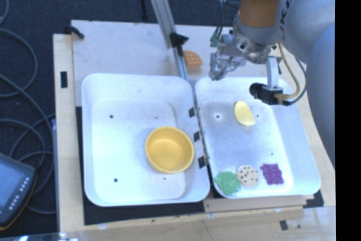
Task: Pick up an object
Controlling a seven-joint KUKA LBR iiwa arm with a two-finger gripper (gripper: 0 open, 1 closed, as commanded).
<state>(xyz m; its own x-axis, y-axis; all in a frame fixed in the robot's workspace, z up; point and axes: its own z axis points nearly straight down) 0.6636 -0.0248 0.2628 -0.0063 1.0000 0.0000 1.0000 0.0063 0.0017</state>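
Two shallow white bins sit side by side on the bench, the left bin [101,121] and the right bin [293,161], their inner rims touching along the middle. In the left bin a yellow bowl [168,149] stands upright toward the near right part of the floor, close to the dividing rims. In the right bin a pale yellow oval piece [244,113] lies on the far half of the floor. Along that bin's near edge three small things lie in a row: a green piece [227,182] at the left, a round cookie-like piece [247,175] just beside it, and a purple piece [272,173] to the right of that. An orange object [192,59] lies on the bench beyond the bins, just beside a slanting metal post [161,8].

The gripper [217,73] hangs over the far left corner of the right bin, well apart from the near row and to the far left of the pale yellow piece. Nothing shows between its fingers; whether they stand wide or narrow I cannot tell. A dark tablet [14,189] lies at the near left off the bench.
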